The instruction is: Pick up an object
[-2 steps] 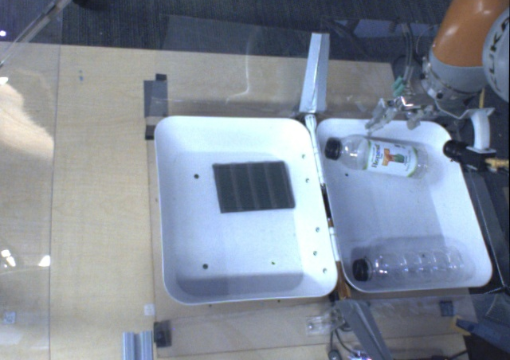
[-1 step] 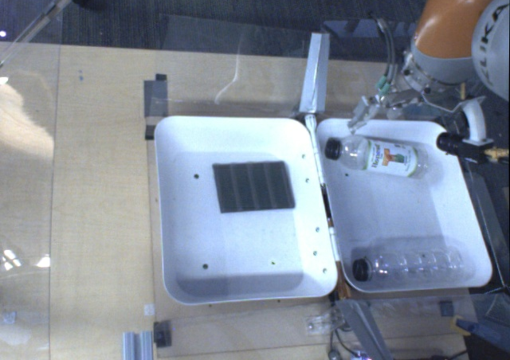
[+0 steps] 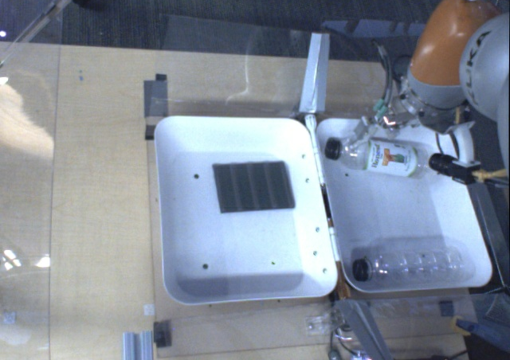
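A small clear bottle (image 3: pixel 381 157) with a black cap and a white, green and orange label lies on its side at the far end of the right bin (image 3: pixel 462 215). My gripper (image 3: pixel 381 121) hangs just above that bottle's far side, below the orange band of the arm (image 3: pixel 446 40). A larger clear ribbed bottle (image 3: pixel 410 264) with a black cap lies along the right bin's near wall. In the left bin (image 3: pixel 183 271) a dark grey ribbed flat pad (image 3: pixel 253 186) rests near the middle.
A metal divider post (image 3: pixel 315 72) stands behind the gap between the bins. Black cables (image 3: pixel 454 166) trail from the wrist over the right bin's far right corner. Clear sheeting covers the wooden bench (image 3: pixel 80 191) on the left.
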Available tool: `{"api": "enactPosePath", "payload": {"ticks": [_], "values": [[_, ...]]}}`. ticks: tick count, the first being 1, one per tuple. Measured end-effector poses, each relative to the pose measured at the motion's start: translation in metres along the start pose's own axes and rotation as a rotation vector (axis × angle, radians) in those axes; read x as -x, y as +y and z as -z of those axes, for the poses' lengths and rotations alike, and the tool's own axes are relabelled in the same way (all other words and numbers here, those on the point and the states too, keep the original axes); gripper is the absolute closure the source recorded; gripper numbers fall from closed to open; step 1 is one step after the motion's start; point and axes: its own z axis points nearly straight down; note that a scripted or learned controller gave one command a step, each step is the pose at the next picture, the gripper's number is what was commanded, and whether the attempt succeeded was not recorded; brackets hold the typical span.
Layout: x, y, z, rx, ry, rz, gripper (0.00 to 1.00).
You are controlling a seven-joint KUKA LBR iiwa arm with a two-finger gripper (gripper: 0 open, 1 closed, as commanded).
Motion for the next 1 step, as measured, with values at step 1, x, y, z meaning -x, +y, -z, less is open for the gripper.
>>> {"api": "enactPosePath", "payload": {"ticks": [1], "values": [[0.0194, 0.0068, -0.0373, 0.02, -0.009, 0.069, 0.0]]}}
